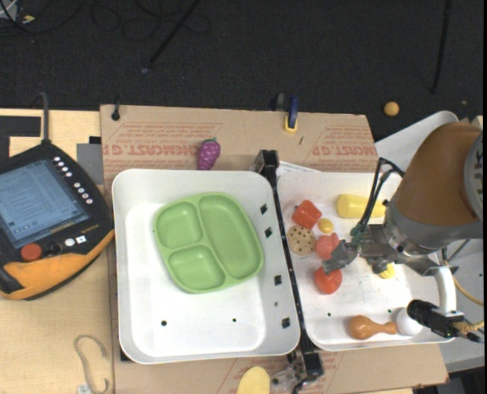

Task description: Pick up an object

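A red round toy — the likeliest target — lies in the right bin, directly under the gripper, whose dark jaws hang low over a cluster of small playthings. Whether the jaws are spread or closed cannot be told from this slanted view; nothing is visibly held between them. Close around sit a second red piece, a speckled cookie and a red pepper-like toy — crowding that could make a descending grasp nudge neighbours or pinch two at once. The round toy may also roll from a glancing touch. The left bin holds a green divided tray.
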Motion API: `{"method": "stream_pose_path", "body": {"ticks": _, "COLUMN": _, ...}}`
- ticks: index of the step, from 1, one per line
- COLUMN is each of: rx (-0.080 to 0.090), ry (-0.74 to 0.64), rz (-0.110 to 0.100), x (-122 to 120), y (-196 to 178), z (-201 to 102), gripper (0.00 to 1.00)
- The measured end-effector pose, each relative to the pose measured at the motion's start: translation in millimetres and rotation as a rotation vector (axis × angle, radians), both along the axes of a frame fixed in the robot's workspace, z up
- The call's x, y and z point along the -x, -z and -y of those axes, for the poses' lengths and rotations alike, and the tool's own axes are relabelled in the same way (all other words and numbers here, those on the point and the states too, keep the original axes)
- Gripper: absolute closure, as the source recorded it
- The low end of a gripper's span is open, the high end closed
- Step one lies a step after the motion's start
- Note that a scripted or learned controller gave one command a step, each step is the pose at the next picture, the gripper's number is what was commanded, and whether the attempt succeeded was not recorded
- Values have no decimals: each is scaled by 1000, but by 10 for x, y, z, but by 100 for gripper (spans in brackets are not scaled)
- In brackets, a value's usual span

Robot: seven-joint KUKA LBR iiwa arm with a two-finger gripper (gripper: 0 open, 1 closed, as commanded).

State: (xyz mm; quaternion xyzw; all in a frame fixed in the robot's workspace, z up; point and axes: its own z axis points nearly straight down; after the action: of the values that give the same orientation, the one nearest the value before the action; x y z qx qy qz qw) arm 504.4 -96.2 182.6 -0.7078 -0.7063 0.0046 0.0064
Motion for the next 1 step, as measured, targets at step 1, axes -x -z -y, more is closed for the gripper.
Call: {"method": "stream_pose_path", "body": {"ticks": 1, "rx": 1, "ry": -2, "rz": 11, "x": -28, "y": -55, "z": 4, "gripper": 0}}
